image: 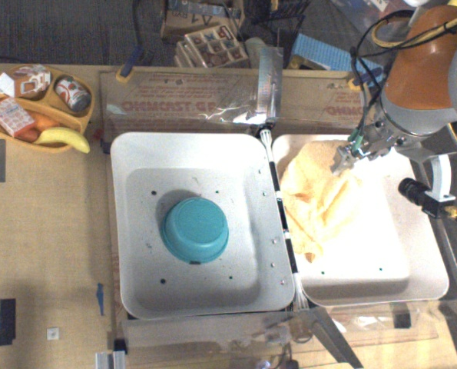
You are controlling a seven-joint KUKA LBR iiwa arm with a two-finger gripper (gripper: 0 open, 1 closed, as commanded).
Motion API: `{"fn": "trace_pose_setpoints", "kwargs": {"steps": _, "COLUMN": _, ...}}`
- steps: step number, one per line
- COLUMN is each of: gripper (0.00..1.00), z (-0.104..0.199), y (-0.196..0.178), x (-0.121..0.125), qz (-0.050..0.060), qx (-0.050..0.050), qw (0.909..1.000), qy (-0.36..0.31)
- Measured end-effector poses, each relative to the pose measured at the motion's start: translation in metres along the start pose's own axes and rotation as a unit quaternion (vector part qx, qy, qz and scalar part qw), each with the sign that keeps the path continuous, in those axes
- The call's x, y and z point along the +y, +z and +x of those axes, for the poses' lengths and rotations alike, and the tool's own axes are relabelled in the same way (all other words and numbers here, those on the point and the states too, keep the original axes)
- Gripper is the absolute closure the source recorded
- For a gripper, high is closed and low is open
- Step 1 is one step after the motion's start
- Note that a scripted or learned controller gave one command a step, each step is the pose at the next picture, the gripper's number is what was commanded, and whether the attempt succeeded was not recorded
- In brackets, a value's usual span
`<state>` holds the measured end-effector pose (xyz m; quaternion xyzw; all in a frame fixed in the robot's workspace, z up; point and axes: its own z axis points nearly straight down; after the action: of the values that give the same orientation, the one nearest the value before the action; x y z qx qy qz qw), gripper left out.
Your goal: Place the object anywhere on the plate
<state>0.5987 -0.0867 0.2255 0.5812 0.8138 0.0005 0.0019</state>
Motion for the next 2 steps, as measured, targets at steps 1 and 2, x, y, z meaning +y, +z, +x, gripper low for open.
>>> {"fn": "trace_pose_setpoints", "kwargs": {"steps": 1, "gripper": 1.00, "z": 0.053, "y": 0.002, "x": 0.016, "qz": 0.001, "qx": 0.001, "qw": 0.9800, "qy": -0.199}}
{"fn": "trace_pose_setpoints", "kwargs": {"steps": 2, "gripper": 1.00, "z": 0.096, "y": -0.007, "x": 0.021, "qz": 0.000, "qx": 0.001, "qw": 0.9217, "qy": -0.388}}
